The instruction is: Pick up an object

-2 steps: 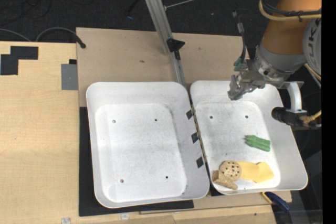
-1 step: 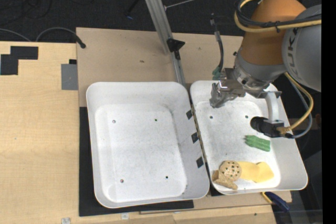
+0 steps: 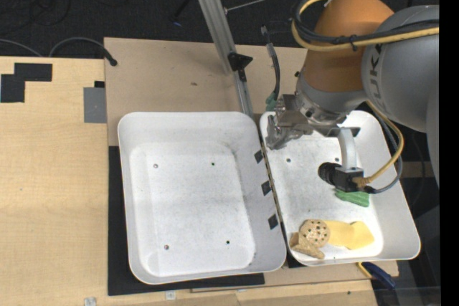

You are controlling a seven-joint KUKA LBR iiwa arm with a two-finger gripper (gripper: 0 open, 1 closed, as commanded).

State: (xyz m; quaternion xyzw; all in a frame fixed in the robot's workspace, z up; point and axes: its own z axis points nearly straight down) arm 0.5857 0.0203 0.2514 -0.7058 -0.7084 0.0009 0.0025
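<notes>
— Where's your target?
— Soft flat yellow cloth piece (image 3: 353, 234), front of the right white bin (image 3: 401, 244); light, limp, so pinch an edge.
— Your pincer (image 3: 278, 132)?
— Can't tell its spread.

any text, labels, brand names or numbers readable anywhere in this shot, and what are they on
"KU": dark letters, cut off by the edge of the casing, on the grey arm casing at right; only partly legible.
No other readable text: none on the two shallow white bins, the round tan perforated ball, the yellow flat piece or the green object.
</notes>
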